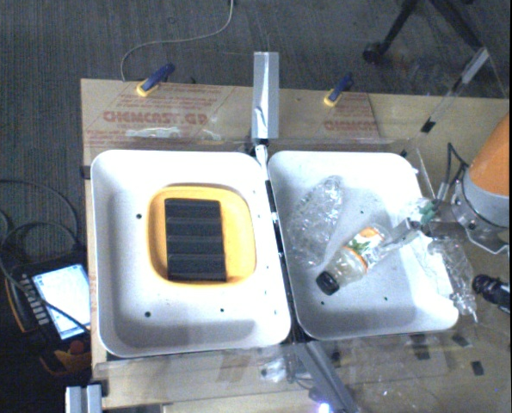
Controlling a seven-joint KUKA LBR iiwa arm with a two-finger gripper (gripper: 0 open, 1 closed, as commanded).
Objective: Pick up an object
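Gripper: at the right rim of the right bin (359,166), the gripper (429,218) hangs low over the bin's edge; whether it is wide or narrow I cannot tell, since its tip merges with clear plastic and glare.
Arm: the orange band (505,166) sits just behind and above the gripper, at the view's right border.
Task object: the likeliest target is the clear plastic bottle (363,256), lying on its side with its dark cap pointing away from the gripper and its base end close beside it, possibly touching.
Progress: judged from this, nothing is lifted; the bottle rests on the bin floor and no object is seen between the gripper's tips. The grasp and the lift are both left to do.
Nearby clutter: a crumpled clear plastic piece (317,209) lies beyond the bottle, further from the gripper.
Possible hindrance: the bin wall beside the gripper, and transparent items that slip or crush easily.
Far side: the left bin (109,231), well away from the gripper, holds a yellow tray with a black ridged block (195,239).
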